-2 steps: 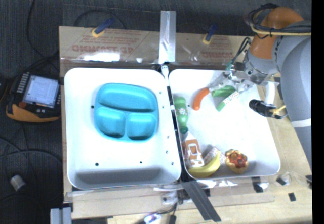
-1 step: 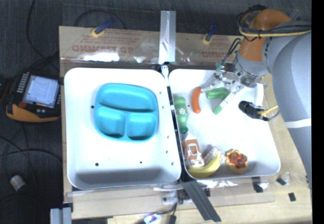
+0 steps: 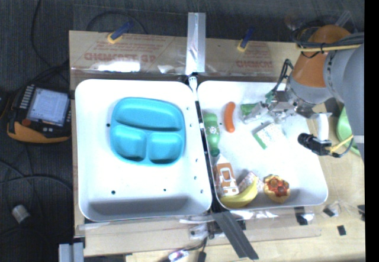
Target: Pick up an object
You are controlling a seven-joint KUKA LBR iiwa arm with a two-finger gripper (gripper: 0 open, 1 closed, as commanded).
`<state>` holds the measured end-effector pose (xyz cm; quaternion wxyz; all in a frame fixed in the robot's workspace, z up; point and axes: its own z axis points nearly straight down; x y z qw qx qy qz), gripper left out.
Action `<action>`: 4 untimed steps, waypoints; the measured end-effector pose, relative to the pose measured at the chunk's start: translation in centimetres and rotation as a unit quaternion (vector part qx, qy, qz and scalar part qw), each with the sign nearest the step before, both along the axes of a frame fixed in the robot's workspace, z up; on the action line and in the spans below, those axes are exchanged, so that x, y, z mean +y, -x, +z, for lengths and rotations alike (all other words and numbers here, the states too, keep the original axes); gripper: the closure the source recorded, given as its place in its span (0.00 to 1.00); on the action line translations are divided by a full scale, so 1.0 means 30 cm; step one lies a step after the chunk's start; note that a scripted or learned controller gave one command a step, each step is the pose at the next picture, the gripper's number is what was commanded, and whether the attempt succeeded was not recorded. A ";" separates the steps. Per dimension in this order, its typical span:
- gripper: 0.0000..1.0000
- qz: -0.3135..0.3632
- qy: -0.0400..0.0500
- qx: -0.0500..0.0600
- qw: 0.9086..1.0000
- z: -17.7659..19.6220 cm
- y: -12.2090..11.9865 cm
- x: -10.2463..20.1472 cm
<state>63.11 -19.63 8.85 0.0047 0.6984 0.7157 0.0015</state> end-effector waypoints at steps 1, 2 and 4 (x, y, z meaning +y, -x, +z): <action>0.00 0.078 -0.002 0.006 0.997 0.173 0.128 0.221; 0.00 0.015 -0.002 -0.006 1.000 0.022 0.194 0.128; 1.00 0.114 -0.004 0.007 0.994 0.250 0.152 0.230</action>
